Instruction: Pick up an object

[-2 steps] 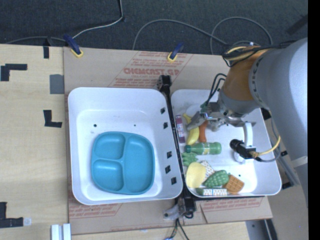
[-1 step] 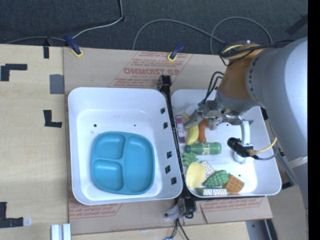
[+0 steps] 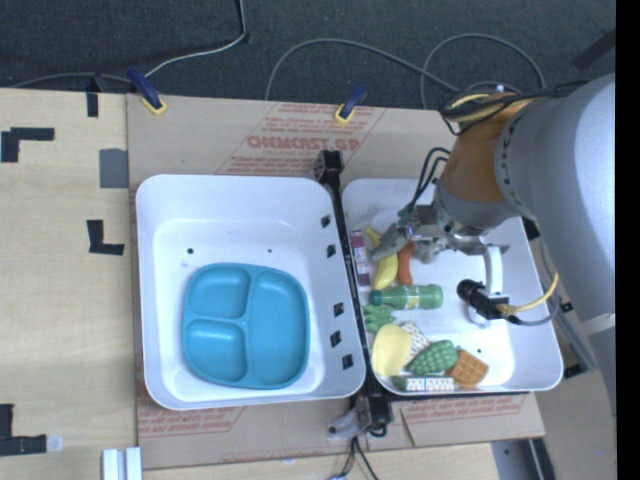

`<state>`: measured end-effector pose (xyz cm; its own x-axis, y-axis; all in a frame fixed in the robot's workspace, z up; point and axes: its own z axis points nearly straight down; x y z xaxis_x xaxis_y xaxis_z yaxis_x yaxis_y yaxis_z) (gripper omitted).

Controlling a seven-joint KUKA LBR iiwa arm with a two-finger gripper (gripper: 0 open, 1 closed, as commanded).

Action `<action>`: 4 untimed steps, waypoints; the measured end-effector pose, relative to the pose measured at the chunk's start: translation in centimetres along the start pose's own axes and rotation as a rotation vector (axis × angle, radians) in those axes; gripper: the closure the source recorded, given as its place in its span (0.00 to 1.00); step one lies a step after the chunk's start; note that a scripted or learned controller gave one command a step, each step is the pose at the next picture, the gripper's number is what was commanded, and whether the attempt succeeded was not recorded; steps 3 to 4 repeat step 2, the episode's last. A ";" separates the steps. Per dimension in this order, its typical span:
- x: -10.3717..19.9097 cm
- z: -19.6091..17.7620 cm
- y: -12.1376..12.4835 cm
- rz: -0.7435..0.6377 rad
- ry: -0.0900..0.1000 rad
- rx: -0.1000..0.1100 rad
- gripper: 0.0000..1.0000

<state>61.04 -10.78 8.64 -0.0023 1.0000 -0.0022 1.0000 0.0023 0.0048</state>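
My gripper point(image 3: 398, 248) is low in the left part of the right bin point(image 3: 535, 353), right over a small orange piece point(image 3: 404, 266) and a yellow piece point(image 3: 384, 271). Just below them a green bottle point(image 3: 408, 296) lies on its side. Whether anything is held cannot be made out from this angle. Along the bin's front lie a pale yellow item point(image 3: 390, 348), a green textured item point(image 3: 432, 357) and an orange waffle-like piece point(image 3: 468, 370). The grey arm with its orange band point(image 3: 480, 163) covers the bin's back right.
The left bin point(image 3: 160, 208) holds a blue divided plate point(image 3: 246, 324). A black divider point(image 3: 340, 258) runs between the bins. A green leafy piece point(image 3: 377, 317) and a pink-purple item point(image 3: 358, 259) lie against the right bin's left wall. Cables trail behind the bench.
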 end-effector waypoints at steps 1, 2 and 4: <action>0.9 0.0 -0.2 0.002 -0.002 0.000 0.00; 0.9 -0.9 -0.3 0.001 -0.001 0.002 1.00; 0.9 -0.9 -0.3 0.001 -0.001 0.002 1.00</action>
